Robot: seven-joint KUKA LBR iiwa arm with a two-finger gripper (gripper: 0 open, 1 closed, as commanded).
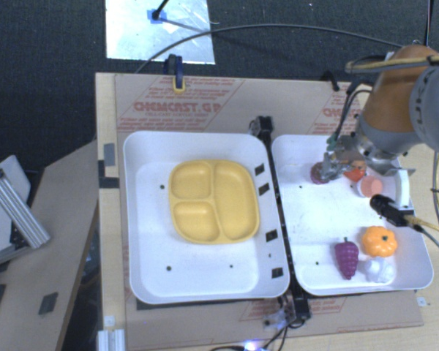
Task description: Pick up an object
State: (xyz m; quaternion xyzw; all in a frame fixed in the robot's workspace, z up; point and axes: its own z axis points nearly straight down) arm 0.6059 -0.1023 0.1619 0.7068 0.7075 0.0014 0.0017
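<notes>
End effector [335, 161] lowered into the right bin [307, 218], its grip impossible to judge; a dark red object [321, 173] sits just beneath, apparently targeted. Closing and lifting come next.

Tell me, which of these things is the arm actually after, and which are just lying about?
Part of the job:
gripper
small reddish object beside it
purple grapes
orange pumpkin
white piece
pink-and-white piece

Just lying about:
yellow divided plate in the left bin
blue clamp
</notes>
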